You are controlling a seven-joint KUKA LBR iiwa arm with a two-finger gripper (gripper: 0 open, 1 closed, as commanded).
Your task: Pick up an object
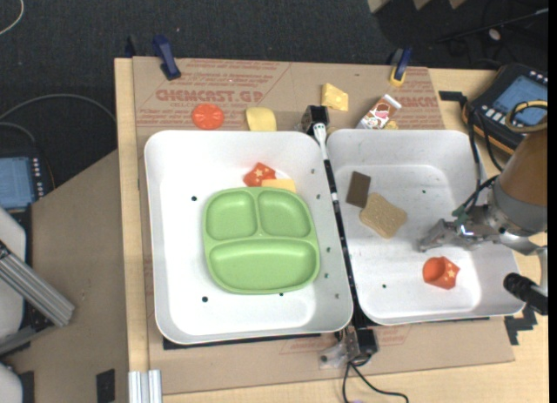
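Reaching in from the right, the hand sits low over the right bin, near its right edge, with the grey arm and its orange band rising behind it; whether it is spread or pressed together I cannot tell, and nothing shows between its tips. After it, going by size: the desk is a brown board with red lettering along its far edge, and it carries two shallow white bins side by side. In the left bin a green divided plate lies near the middle, with three compartments. Just past the plate's far edge sit a small red piece and a pale yellow piece, touching each other. In the right bin, a tan square block lies left of centre, tilted, and a smaller dark brown block lies just beyond it toward the far left corner. An orange-red object rests near the bin's front right area, just in front of the hand and apart from it. On the desk's far edge, outside the bins, lie an orange disc, a yellow block, a yellow wedge and a small red-and-white packet.
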